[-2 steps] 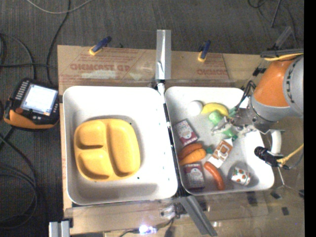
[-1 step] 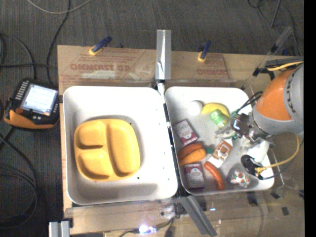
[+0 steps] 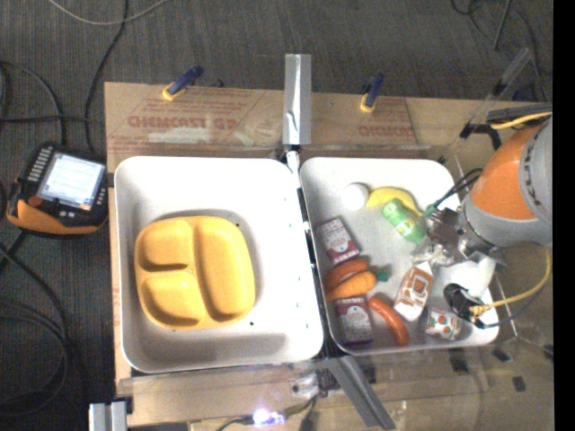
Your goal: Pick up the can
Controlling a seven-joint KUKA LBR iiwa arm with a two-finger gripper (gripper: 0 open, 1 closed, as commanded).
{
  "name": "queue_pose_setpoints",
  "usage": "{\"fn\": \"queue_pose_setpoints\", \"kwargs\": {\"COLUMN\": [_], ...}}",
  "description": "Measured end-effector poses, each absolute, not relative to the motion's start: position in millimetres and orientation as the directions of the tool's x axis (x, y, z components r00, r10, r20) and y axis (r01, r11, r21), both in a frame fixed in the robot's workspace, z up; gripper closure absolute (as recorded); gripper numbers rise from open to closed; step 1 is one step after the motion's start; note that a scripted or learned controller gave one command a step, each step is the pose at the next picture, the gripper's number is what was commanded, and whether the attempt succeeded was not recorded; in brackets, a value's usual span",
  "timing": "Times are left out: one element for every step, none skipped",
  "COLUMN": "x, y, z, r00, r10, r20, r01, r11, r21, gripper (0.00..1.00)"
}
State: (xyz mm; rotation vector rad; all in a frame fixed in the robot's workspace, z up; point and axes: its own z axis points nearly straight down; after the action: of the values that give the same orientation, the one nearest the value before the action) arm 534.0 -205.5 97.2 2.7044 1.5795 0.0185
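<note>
Here, front maroon can (image 3: 353, 320) lying flat, long axis front-to-back, gripper (image 3: 436, 241) well apart, jaw spread impossible to tell

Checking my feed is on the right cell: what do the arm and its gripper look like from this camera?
The arm is grey, with a broad, rounded orange band above the wrist. Below that, the gripper is a cluster of dark and silvery metal parts, with thin dark cables running to it. A yellow cable loops out beside the wrist.
</note>
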Motion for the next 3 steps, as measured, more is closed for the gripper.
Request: {"fn": "queue_pose_setpoints", "kwargs": {"x": [529.5,529.5,527.1], "y": [-208,-208,-199], "z": [205,205,231], "r00": [0.661,0.661,0.787], "r10": [0.75,0.75,0.617], "r20": [-0.007,-0.007,-0.007], "r01": [0.75,0.75,0.617], "r11": [-0.661,-0.661,-0.787], "r21": [-0.004,-0.004,-0.003], "gripper": [1.0,0.0,0.0]}}
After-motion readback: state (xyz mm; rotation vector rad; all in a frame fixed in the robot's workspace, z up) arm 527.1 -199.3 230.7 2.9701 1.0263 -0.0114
